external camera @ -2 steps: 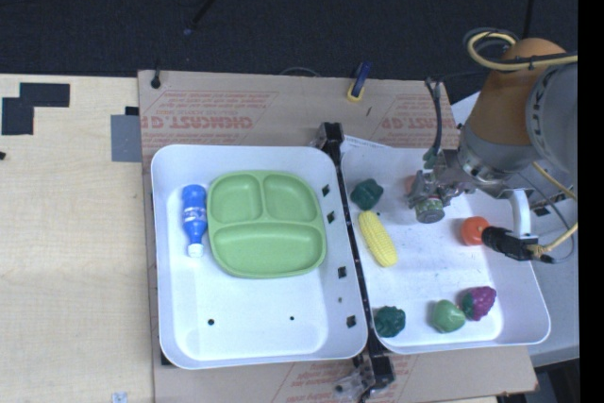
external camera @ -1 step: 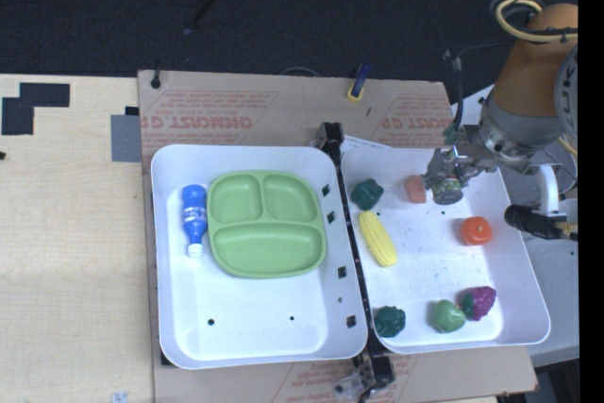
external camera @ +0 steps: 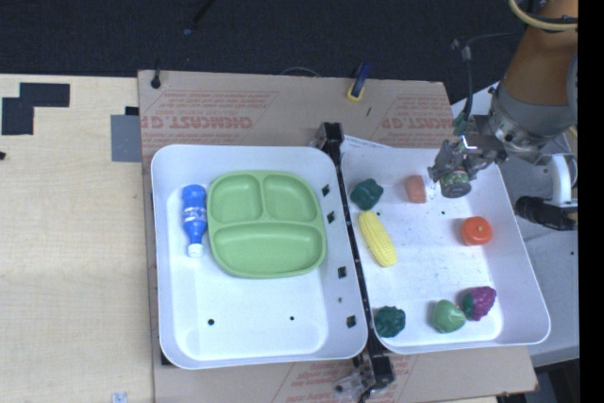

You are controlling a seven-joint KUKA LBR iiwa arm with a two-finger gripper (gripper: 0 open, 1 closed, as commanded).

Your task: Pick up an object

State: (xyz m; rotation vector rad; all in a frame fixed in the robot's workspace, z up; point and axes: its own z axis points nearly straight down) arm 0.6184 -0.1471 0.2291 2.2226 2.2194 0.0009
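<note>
The gripper (external camera: pixel 454 178), its state impossible to tell, hangs just right of the salmon-pink block (external camera: pixel 415 190), so a straight descent would likely miss or knock it toward the corn (external camera: pixel 379 239).

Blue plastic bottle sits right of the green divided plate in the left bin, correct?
Not quite. In the camera view the blue plastic bottle lies left of the green divided plate, beside its edge; both are in the left white bin.
</note>
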